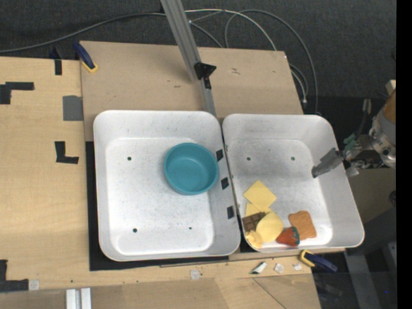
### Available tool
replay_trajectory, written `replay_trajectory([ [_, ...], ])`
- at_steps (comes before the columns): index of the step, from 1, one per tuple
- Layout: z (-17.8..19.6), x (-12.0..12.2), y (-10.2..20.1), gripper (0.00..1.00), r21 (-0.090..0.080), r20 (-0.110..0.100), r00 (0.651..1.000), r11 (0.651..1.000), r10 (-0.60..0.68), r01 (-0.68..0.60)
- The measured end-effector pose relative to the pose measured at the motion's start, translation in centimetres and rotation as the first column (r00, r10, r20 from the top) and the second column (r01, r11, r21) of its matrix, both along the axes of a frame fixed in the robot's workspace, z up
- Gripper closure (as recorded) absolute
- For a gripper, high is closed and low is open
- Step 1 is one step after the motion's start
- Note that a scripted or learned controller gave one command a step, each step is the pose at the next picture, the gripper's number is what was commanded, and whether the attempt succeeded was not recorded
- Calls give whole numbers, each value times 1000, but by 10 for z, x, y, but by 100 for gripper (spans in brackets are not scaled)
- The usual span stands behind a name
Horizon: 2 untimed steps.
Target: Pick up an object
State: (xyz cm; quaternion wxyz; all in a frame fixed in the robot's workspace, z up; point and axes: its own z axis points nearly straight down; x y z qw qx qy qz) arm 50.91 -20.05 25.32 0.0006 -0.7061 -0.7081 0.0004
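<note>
Teal plastic marks the far-left item worth noting: a round bowl (190, 167) sitting upright in the left bin (116, 192), toward that bin's right side and well apart from anything else. Across the divide, the right bin (290, 140) holds a small heap near its front edge: a pale yellow square slice (260, 194) lies flat just behind a dark brown piece (252, 222), which touches a yellow lumpy item (268, 228); beside those, an orange-brown biscuit-like piece (303, 223) rests against a small red item (288, 237). What exactly each toy is I cannot tell. Farther right, the gripper (325, 163) hangs over the right rim of that bin, well apart from the heap and with nothing between its fingers; whether those fingers are spread or closed cannot be made out. Judging by this, the step in hand is the approach. A good pick would likely aim for a piece with free sides, such as the yellow slice at the heap's back or the orange-brown piece at its right, coming straight down with fingers straddling it. The crowded centre risks a pinch on two things at once, and the flat slice may slip out.
</note>
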Motion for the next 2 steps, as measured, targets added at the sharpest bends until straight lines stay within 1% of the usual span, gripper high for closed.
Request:
replay_trajectory([
  [1, 0, 0, 0, 0, 0, 0, 1000, 1000, -1, 1],
  [2, -46, -7, 0, 0, 1, -4, 1000, 1000, -2, 2],
])
